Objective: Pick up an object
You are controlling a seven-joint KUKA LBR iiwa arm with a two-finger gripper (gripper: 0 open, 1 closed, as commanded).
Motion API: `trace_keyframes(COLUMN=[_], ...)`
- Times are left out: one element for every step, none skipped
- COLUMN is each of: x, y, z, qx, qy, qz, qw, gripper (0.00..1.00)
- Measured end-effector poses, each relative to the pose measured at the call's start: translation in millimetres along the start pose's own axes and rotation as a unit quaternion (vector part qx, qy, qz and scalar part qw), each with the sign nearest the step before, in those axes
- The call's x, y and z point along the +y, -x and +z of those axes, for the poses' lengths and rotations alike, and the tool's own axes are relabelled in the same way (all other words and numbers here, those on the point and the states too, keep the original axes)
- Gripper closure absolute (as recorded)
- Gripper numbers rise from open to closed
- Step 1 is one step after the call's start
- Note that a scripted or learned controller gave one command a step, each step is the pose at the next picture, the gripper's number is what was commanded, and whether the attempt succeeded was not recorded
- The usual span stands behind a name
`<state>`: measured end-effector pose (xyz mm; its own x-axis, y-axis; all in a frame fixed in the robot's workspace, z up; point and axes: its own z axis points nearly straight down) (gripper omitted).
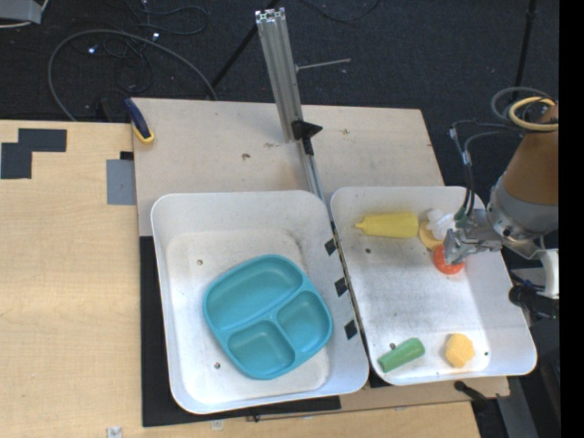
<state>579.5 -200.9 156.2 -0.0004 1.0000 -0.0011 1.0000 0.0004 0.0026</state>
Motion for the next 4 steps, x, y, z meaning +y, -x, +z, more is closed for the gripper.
trace_keyframes(x=[-4.3, -3.8, -9.6, -31.5], y=[8.9, 9.7, -33.0, -83.8], z=[-51.6, -80.7, -80.3, -73.9], qx=[0.000, 0.000, 0.002, 0.002], qy=[0.000, 0.000, -0.003, -0.004], qz=[0.000, 0.000, -0.002, -0.002], qw=[1.0000, 1.0000, 1.0000, 1.0000], gripper=[1.00, 1.00, 1.00, 1.00])
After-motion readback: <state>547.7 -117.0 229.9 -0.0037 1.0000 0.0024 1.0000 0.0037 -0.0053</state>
